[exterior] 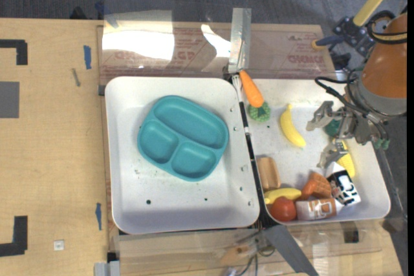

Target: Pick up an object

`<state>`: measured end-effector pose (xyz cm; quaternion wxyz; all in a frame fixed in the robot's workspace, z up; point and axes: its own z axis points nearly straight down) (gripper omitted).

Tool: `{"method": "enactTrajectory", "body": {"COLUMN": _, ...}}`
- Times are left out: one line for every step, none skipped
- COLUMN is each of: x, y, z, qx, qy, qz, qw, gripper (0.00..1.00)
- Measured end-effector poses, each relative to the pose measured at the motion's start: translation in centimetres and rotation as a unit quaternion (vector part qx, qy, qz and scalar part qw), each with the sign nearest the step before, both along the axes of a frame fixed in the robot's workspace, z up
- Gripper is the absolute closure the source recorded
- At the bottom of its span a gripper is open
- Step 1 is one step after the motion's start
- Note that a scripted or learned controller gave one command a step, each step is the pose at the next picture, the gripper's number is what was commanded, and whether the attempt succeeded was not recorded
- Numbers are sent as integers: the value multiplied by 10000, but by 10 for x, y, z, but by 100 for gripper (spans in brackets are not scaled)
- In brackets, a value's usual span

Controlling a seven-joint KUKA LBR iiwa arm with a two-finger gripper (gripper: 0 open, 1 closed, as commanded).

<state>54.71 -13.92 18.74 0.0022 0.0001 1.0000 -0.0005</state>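
Over the right bin (381,200), the claw (333,132) hangs with fingers apart (holding nothing) — the reaching step. Next, it likely drops onto the banana (292,127) — and squeezes.

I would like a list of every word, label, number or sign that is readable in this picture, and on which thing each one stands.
No text can be read with certainty.
Clear panel behind the bins: faint reddish print, too blurred to read.
Brown packet in the right bin: a white label, too small to read.
Black and white item beside it: a pattern, no readable letters.
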Motion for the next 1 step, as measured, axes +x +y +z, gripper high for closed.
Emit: {"method": "enactTrajectory", "body": {"x": 45, "y": 17, "z": -91, "qx": -1, "qy": -9, "qz": 840, "qw": 9965, "gripper": 0}}
